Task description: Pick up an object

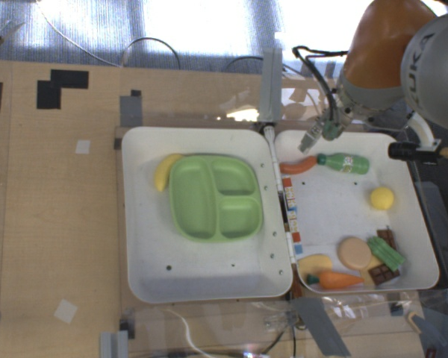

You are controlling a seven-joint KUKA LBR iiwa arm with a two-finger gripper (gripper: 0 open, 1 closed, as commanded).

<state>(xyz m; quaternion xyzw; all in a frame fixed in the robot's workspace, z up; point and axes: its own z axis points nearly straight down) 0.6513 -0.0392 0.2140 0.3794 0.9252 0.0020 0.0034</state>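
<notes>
- Camera view: tan counter (pixel 52 222), two white bins; left bin (pixel 145 267) has green divided plate (pixel 213 198), banana (pixel 164 171).
- Right bin (pixel 422 237): green bottle (pixel 345 162), sausage (pixel 297 165), lemon (pixel 381 198), carrot (pixel 337 280).
- End effector (pixel 322 133) above bin's far edge, near bottle; opening can't tell, nothing seen held.

You have two white bins (pixel 201 282). The left holds a pale green divided tray (pixel 213 198) and a yellow banana (pixel 164 171). The right shows a green bottle (pixel 345 162), red sausage (pixel 297 165), yellow ball (pixel 381 198), orange carrot (pixel 337 280). The bench (pixel 52 222) is tan with black patches.
</notes>
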